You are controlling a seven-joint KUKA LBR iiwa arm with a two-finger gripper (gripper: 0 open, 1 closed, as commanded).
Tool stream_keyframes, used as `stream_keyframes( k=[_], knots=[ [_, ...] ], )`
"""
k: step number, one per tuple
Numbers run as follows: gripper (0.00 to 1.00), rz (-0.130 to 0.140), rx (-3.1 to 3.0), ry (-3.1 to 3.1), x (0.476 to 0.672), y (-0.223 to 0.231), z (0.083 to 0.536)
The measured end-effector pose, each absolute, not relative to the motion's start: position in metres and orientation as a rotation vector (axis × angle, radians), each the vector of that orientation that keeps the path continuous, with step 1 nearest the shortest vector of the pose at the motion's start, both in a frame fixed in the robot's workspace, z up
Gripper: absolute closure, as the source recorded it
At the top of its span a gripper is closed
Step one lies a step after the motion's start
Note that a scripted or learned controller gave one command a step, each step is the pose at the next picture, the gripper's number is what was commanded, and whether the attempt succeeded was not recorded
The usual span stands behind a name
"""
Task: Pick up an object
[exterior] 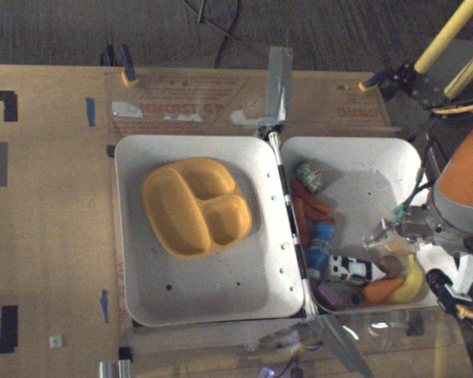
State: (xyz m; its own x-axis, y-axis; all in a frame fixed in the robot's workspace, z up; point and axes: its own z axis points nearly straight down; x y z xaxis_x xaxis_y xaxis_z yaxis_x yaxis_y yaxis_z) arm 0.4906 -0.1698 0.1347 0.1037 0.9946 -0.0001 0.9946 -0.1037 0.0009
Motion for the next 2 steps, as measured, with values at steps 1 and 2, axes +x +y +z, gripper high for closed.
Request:
stream_keyframes(
  k=[1, 2],
  knots=[
    [0.0, 0.026, 2.29, 2.169, 0.533, -0.197, 0.086],
    [1.0, 0.019, 2.286, 2.157, 0.534, -0.201, 0.097]
  ],
)
